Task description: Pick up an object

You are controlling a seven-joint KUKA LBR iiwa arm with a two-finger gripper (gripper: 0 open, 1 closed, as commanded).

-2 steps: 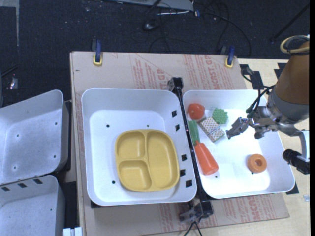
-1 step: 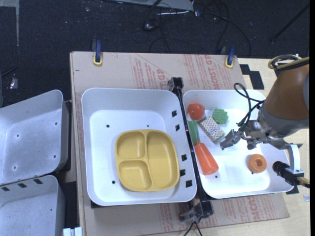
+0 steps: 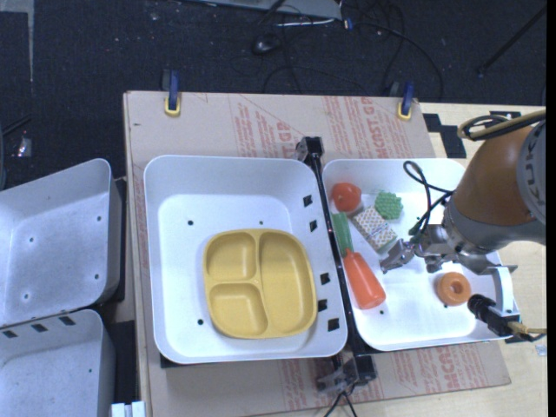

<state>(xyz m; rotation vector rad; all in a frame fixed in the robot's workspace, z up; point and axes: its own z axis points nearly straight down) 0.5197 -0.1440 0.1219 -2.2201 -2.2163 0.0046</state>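
The gripper (image 3: 398,259) hangs low in the right bin (image 3: 417,333), at the middle right of the frame, and nothing is between its jaws; I cannot tell if they are apart. I judge this as the approach step. The patterned block (image 3: 372,225) lies just beside it, so the next move needs a short descent. The orange carrot (image 3: 363,281), green stick (image 3: 340,229), tomato (image 3: 346,196) and orange ring (image 3: 453,287) crowd around. The yellow plate (image 3: 259,283) is in the left bin (image 3: 174,233).

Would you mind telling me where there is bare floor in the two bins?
Left bin: a bare ring around the yellow tray. Right bin: free along the near wall, below the orange ring; crowded by the divider with tomato, carrot and block.
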